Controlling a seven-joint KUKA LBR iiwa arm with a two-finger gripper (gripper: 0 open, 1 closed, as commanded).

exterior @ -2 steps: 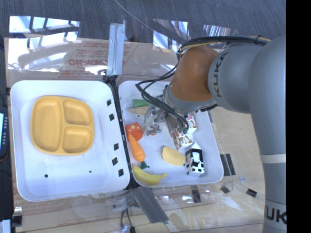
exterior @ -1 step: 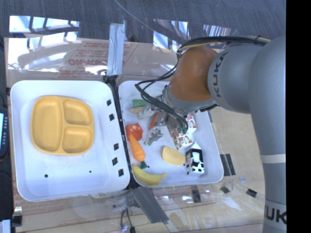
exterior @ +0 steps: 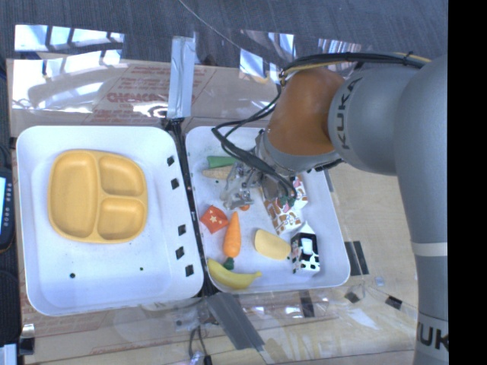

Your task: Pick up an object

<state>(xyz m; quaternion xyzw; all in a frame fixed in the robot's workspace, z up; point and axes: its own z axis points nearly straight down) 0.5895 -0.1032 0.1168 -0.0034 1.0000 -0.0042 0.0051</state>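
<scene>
Down in the right bin (exterior: 329, 204) the gripper (exterior: 242, 191) hangs low among the toys, near the carrot (exterior: 233, 235) and the red cube (exterior: 214, 219); whether it is spread or closed, I cannot tell. Nothing looks lifted; carrot, banana (exterior: 232, 276) and cube all lie on the floor, so by my reading the pick is still to come.
</scene>
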